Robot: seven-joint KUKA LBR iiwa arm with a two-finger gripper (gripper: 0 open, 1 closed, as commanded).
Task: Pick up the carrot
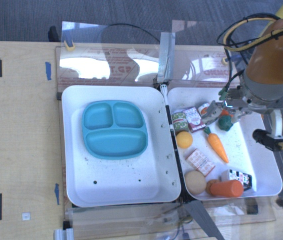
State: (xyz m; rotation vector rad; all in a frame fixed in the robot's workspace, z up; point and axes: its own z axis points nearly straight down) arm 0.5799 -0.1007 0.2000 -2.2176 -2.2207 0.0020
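In the camera view, two shallow white bins are sitting side by side on the bench, the left bin (76, 184) and the right bin (266, 169) touching along a shared middle edge. A blue divided plate (115, 129) is lying in the left bin, toward its 12 o'clock half. The grey arm (269, 64), with its orange band, is reaching in from 3 o'clock and hanging over the 12 o'clock end of the right bin. The gripper (220, 113) is hovering there above the clutter, and I cannot tell whether it is released or clenched, as the metal parts are blurring into the things beneath. The carrot (217, 146) is lying on the floor of the right bin near its centre, at about 6 o'clock from the gripper and just beside it, its green-tipped end pointing toward 11 o'clock and its thin end toward 5 o'clock. A dark green round item (225, 124) is resting just at the carrot's 1 o'clock, close under the gripper. A yellow ball (184, 140) is sitting at the carrot's 9 o'clock, near the bins' shared edge. A pink patterned packet (200, 162) is lying at its 7 o'clock. A red-orange cylinder (225, 188) is lying along the 6 o'clock edge, touching a tan egg-shaped item (195, 182) at its 9 o'clock.
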